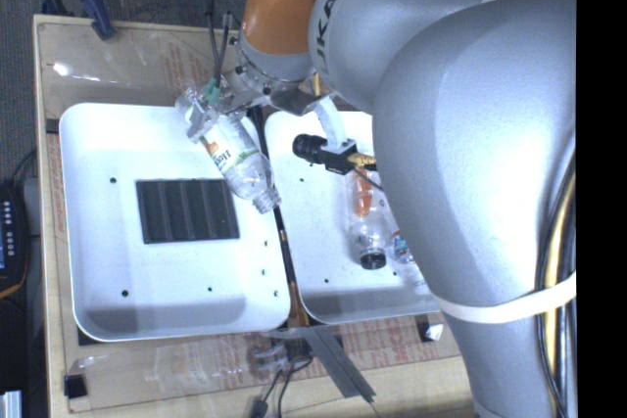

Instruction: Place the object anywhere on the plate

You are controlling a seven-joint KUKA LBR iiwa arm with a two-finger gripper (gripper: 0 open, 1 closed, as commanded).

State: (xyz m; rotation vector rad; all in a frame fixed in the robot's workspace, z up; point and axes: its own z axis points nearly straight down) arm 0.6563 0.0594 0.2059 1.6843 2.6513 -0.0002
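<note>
Camera view: two-finger gripper [208, 105], fingers pinching far end of clear plastic bottle [235, 162] tilted over shallow white left bin [88, 142]; carry step, next shift left above dark ribbed rectangular plate [186, 210], release.

camera view | one fixed camera sitting above the tabletop [127, 64], looking down at a slant | framing both white bins [98, 162] at close range | grey arm [470, 113] crowding in from frame right

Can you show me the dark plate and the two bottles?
dark plate [186, 210], camera view, middle of its ribbed top.
labelled bottle [233, 157], camera view, its middle.
other bottle [367, 232], camera view, its clear body.
</note>
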